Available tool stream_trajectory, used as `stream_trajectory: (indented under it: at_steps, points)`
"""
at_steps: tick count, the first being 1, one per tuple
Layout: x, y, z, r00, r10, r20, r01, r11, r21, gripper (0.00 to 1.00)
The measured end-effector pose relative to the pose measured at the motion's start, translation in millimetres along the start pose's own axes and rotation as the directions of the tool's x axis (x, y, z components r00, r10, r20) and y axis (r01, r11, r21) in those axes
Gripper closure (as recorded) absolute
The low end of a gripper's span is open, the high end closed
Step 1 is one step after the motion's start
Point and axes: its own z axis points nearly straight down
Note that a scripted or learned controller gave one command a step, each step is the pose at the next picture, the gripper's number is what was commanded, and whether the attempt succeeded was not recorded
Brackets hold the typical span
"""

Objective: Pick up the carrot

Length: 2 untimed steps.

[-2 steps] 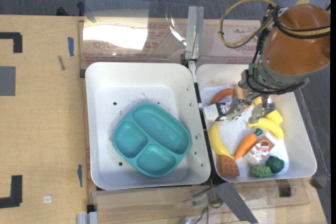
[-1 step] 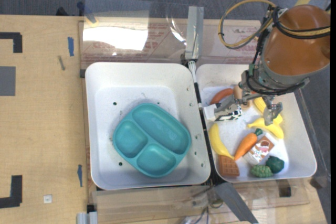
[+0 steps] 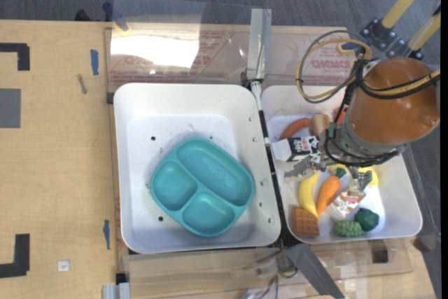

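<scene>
Two shallow white bins sit side by side on the wooden bench. The left bin (image 3: 133, 150) holds a teal divided plate (image 3: 201, 185) with three compartments, lying a little toward the near side. The right bin (image 3: 402, 203) is crowded with toy food. The carrot (image 3: 327, 193) lies near the middle of that bin, orange, tilted with its green top pointing to the far right and its tip pointing to the near left. Just to its left, touching or nearly so, is a yellow banana (image 3: 308, 190), and nearer the front edge sits a brown waffle (image 3: 305, 221). To the right of the carrot lie a small white packet with red print (image 3: 346, 205), a piece of broccoli (image 3: 345, 228) and a dark green round vegetable (image 3: 367, 219). At the far side of the bin are a red-orange sausage (image 3: 296, 127) and a white carton with black print (image 3: 301, 146). The arm's orange band (image 3: 392, 105) hangs over the right bin's far right part, and the gripper (image 3: 353, 175) sits below it, just to the right of the carrot's top. Whether its jaws are apart or together cannot be told, since the wrist hides most of them.
</scene>
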Motion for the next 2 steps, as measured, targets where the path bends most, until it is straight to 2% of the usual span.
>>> stream_trajectory:
  at_steps: [1,2]
  points:
    - [24.0,26.6,3.9,0.997,-0.073,0.005,0.073,0.997,0.031,0.0]
    - [29.9,29.0,3.7,1.0,-0.016,0.003,0.016,0.999,0.033,0.0]
